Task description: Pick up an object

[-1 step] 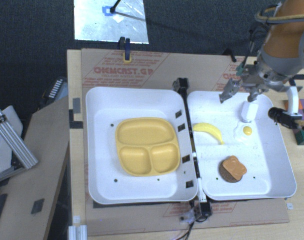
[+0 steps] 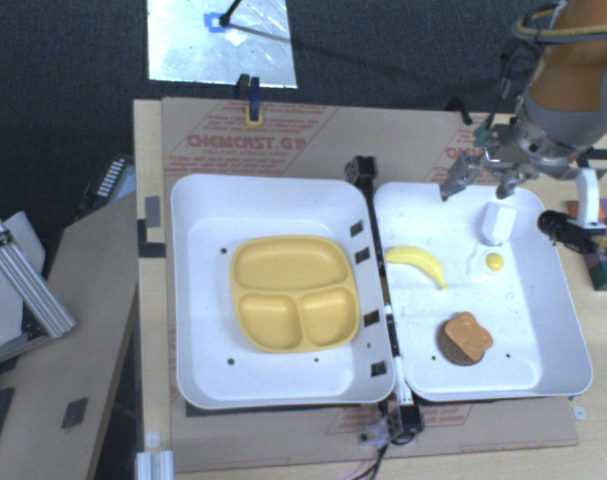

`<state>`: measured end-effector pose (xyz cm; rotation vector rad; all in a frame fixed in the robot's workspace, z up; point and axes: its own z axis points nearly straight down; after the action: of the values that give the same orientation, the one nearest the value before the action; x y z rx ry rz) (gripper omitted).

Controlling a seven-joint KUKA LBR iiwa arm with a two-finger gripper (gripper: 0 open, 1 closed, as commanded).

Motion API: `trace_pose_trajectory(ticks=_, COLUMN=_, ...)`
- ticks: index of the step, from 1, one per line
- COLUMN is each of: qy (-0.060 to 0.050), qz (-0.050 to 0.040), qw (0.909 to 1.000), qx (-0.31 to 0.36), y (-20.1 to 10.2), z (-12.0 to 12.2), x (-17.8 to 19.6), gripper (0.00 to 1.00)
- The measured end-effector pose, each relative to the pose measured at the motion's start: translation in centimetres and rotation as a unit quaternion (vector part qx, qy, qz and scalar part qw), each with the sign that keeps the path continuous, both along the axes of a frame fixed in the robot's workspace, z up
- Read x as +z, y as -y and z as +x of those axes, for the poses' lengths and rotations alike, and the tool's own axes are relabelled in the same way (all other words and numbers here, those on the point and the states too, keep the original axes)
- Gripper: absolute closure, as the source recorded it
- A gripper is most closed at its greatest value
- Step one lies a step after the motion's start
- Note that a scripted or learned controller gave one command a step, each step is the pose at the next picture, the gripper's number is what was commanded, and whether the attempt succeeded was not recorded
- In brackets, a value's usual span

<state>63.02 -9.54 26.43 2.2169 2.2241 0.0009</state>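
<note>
The right bin point(image 2: 553, 358) holds a yellow banana point(image 2: 416, 264), a toy fried egg point(image 2: 492, 262), a brown round bun point(image 2: 466, 339) and a small white block point(image 2: 498, 222). My gripper point(image 2: 480, 180) hangs over the bin's far edge, just above and behind the white block. Its fingers are spread open and nothing sits between them. The banana lies to its lower left, the bun nearer the front.
The left bin point(image 2: 198, 368) carries a yellow three-compartment plate point(image 2: 291, 294). A black divider with clips point(image 2: 373, 268) runs between the bins. Cardboard point(image 2: 283, 138) lies under both, with a shiny sheet point(image 2: 221, 26) at the back.
</note>
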Motion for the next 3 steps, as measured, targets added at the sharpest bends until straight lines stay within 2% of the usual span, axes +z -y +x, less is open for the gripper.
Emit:
trace_pose_trajectory(ticks=1, qy=-0.001, qz=0.0, qw=1.0, qx=-0.001, y=0.2, z=-0.5, x=-4.3, gripper=0.0)
trace_pose_trajectory(ticks=3, qy=-0.001, qz=0.0004, qw=1.0, qx=0.001, y=-0.7, z=0.3, x=-15.4, gripper=0.0)
